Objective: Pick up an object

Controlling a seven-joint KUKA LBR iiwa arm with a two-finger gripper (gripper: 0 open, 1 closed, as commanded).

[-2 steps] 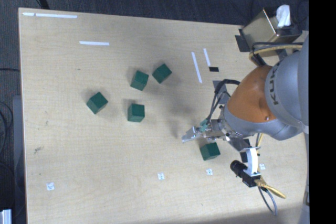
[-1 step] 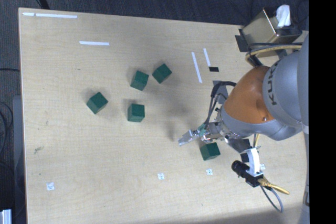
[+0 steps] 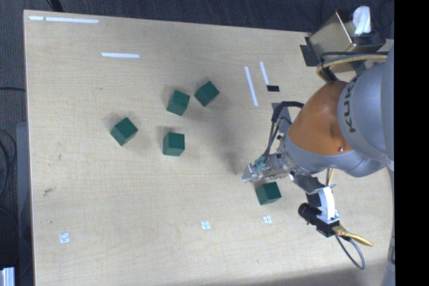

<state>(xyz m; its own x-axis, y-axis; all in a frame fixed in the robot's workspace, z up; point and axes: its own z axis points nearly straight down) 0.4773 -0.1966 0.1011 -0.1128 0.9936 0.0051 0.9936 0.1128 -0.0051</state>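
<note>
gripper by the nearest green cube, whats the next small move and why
Probably shift the gripper slightly toward the bottom of the view, over the green cube, then descend. It sits just above and left of that cube, not centred on it; the other four cubes lie far left.

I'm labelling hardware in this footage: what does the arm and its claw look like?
The arm is rounded grey with an orange band and dark lettering on its shell. Thin dark cables run down to a small metallic claw. A black and white unit with a brass tip sits beside the wrist.

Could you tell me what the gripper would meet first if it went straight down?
Probably the bench just beside the nearest green cube; the gripper hangs slightly above-left of it, though depth is unclear.
</note>
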